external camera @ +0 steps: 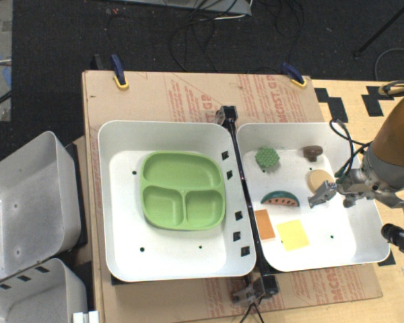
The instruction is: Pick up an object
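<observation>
the tool (321, 195) hangs low in the right bin (363, 247) beside the tan round piece (317, 179), its grip state impossible to tell, with the watermelon slice (281, 199) just left

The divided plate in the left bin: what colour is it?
Light green plate, seen in the camera view.

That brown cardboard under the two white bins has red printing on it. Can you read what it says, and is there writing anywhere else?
Red print on the cardboard sheet: it runs in several directions, but is faint, turned and partly covered by the bins; I cannot read it with confidence.
Left bin, right bin, green divided plate: no writing visible.
Toy items in the right bin, such as the watermelon slice and yellow square: no labels visible.
</observation>
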`<state>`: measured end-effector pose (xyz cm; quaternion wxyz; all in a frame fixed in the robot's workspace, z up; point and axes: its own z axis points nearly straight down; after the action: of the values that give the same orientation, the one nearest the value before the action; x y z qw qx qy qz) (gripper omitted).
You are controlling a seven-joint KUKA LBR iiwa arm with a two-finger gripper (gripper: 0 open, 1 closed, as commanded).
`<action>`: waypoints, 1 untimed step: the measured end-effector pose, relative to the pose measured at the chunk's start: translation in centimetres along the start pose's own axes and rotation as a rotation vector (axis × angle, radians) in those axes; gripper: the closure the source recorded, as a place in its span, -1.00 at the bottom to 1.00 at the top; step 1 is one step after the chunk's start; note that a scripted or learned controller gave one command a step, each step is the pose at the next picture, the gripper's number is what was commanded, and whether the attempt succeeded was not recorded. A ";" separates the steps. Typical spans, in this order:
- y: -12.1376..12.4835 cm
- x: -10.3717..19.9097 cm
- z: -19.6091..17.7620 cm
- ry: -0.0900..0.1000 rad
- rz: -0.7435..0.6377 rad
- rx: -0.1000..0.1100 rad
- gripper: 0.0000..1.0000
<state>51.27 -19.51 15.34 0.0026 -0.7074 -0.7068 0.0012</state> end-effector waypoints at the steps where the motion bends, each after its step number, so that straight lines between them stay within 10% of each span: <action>1: 0.0 -1.0 5.5 -0.001 0.002 -0.001 -1.00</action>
<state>51.23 -20.49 9.84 0.0021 -0.7081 -0.7061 0.0012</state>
